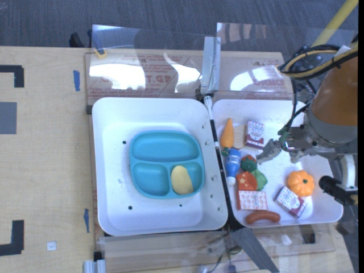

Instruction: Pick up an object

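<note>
The fingers (268, 151) of the gripper reach in from the right and hang over the right bin (330, 212), pointing left, just above the heap of toy food. They look a little apart, with nothing seen between them.

Just beside the tips, to the left and a bit lower, lies a green toy vegetable (250, 165), and under it a red strawberry (245, 181) touching it. Above the tips stands a small carton (255, 133) with a red and white label. To the left of the carton an orange carrot (227, 133) lies along the bin's left wall, and below the carrot a blue bottle (232, 164) with a white cap.

Lower in the same bin there is a flat red and white packet (252, 199), a sausage (262, 216) near the front rim, a second small carton (290, 201), and an orange pumpkin (300, 182) touching it.

The left bin (114, 152) holds a blue divided tray (162, 152). A yellow lemon (182, 180) sits in its lower right compartment.

Both bins stand side by side on the worktop (40, 152).
</note>
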You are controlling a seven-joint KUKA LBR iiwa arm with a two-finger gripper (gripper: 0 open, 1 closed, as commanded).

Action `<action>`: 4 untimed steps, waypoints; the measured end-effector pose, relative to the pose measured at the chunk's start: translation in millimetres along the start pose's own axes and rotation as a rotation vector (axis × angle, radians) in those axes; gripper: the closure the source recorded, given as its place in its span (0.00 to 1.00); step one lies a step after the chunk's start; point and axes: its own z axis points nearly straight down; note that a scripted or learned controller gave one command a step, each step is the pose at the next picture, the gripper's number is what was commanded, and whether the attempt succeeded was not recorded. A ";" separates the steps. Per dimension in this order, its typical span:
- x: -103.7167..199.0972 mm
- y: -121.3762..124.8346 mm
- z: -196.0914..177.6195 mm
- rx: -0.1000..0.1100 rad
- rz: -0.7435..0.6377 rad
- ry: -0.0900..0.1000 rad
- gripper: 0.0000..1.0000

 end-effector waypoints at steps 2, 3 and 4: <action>-8.6 58.0 126.2 -0.010 -0.080 -0.003 0.00; -27.3 24.9 108.7 0.000 0.065 0.000 0.00; -27.1 24.7 109.2 0.001 0.065 0.001 0.00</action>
